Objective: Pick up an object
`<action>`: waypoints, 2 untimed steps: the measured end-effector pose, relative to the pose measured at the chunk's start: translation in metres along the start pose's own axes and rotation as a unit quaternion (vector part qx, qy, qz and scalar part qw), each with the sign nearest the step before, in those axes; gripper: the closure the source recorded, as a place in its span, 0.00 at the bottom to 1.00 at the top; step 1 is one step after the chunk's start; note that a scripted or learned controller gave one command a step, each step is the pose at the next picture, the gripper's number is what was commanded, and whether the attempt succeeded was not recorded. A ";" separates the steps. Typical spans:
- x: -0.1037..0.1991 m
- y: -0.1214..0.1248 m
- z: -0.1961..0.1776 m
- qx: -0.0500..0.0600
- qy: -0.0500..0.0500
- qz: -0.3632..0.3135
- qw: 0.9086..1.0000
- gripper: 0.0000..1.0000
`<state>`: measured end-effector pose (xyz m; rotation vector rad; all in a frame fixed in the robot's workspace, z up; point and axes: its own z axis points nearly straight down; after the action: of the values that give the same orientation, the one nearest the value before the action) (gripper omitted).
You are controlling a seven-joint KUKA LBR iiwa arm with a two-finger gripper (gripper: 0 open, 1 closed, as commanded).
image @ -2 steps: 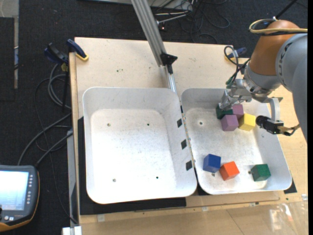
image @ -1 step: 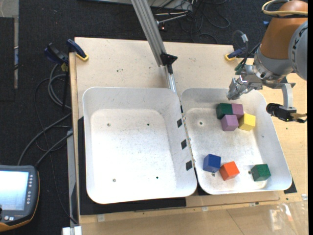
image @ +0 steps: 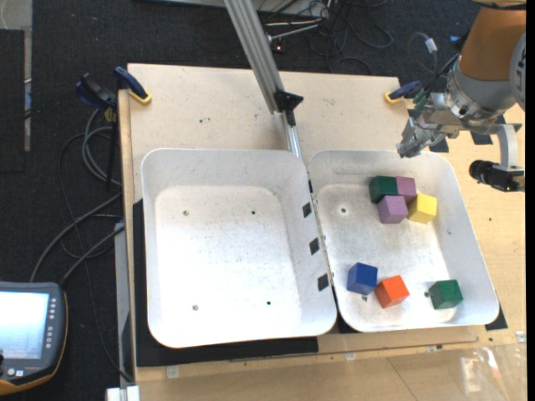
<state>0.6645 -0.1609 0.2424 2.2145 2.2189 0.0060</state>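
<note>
Hovering over the right bin [image: 468, 224] rim, gripper [image: 411, 147] grip state untellable; purple block [image: 393, 209] square-sided, no evident long axis, edges slightly skewed to the bin.

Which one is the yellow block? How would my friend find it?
Look in the right bin. Near its far end sits a tight cluster of blocks. The yellow block is on that cluster's right side, touching a purple block, and it is the only yellow thing there.
</note>
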 end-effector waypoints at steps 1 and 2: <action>0.061 -0.004 0.005 0.004 0.002 -0.003 1.000 1.00; 0.110 -0.021 0.014 0.004 0.002 -0.003 1.000 1.00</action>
<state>0.6436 -0.0513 0.2283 2.2147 2.2313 0.0003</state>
